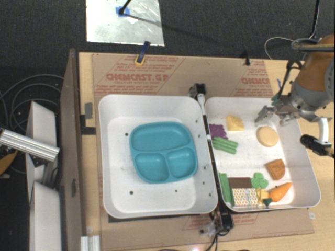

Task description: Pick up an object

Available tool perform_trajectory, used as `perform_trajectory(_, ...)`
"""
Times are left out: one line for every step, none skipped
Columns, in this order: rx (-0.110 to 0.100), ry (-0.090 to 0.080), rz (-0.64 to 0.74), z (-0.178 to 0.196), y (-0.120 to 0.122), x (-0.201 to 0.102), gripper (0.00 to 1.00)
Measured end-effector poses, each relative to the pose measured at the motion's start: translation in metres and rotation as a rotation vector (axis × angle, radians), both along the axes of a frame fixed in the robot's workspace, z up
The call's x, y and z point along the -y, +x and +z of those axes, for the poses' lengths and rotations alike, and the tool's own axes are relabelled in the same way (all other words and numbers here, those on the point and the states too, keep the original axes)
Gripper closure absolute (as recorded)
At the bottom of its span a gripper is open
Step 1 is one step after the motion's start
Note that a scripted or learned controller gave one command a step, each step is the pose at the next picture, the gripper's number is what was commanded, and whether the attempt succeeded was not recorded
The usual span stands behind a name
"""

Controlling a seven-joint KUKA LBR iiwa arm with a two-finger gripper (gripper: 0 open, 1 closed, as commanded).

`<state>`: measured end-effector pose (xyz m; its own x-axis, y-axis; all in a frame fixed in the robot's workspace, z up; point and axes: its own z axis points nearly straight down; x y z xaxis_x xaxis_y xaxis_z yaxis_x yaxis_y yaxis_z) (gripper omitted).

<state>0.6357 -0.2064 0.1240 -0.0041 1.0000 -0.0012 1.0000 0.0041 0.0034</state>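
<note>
I've got the hand (pixel 276 114) spread and released above the right bin's (pixel 309 184) far edge, poised over the round beige cookie-shaped toy (pixel 267 137).

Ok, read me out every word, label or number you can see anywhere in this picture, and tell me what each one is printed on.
"CHEMCAST GP": red print on the brown protective sheet behind the left bin, last letters partly covered.
The same red logo at the sheet's right end: too covered and faint to read.
Small patterned box in the right bin: print too small to read.
No other readable text.
</note>
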Motion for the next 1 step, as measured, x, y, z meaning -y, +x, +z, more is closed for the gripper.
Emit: perform_trajectory(-0.003,0.000,-0.003,-0.0140,-0.0240,-0.0001,0.00)
